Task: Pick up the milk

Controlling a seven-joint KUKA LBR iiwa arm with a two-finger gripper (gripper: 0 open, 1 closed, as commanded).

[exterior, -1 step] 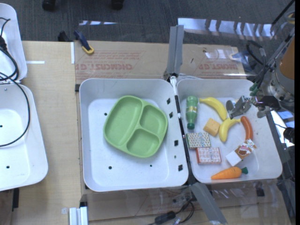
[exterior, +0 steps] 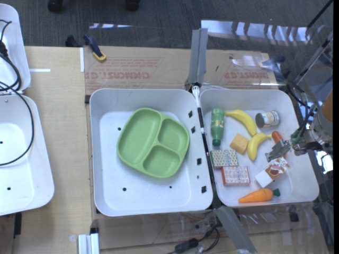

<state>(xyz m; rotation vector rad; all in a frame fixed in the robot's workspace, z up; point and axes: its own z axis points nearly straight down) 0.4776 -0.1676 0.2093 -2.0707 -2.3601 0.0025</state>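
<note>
Milk carton [exterior: 273, 172]: lying tilted in right bin [exterior: 310, 192], just below and left of pincer; print illegible.
Pincer [exterior: 279, 151]: low over bin, state cannot tell.
Can [exterior: 267, 119]: above pincer, label unreadable.
Cardboard [exterior: 127, 66]: reversed red lettering, far left.

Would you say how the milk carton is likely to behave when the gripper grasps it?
The milk carton lies on its side, so it probably won't tip or roll. It looks small and boxy, likely light and stiff. Touching nothing but near the carrot, it may slide if nudged.
</note>
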